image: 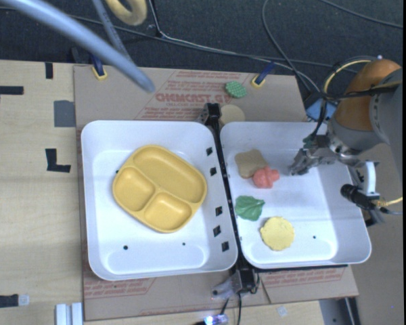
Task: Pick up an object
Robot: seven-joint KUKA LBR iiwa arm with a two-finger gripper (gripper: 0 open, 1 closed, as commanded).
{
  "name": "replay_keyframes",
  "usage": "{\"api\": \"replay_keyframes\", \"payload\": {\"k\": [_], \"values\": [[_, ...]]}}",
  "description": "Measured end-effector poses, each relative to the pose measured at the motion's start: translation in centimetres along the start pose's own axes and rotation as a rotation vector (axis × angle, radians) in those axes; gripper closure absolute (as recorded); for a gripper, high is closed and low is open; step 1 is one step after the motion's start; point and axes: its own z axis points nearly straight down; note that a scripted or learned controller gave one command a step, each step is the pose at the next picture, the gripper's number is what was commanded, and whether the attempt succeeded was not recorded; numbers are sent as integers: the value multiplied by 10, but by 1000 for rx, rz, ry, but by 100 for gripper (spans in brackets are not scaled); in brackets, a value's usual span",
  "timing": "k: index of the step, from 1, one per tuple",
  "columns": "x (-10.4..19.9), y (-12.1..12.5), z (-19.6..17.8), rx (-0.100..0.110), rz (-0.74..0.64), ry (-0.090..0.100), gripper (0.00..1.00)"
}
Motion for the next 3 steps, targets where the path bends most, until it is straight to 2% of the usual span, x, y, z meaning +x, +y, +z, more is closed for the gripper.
{"api": "replay_keyframes", "payload": {"k": [2, 3], "values": [[-1, 5, -116, 2, 2, 5, 100], [53, 15, -110, 6, -2, 6, 100]]}}
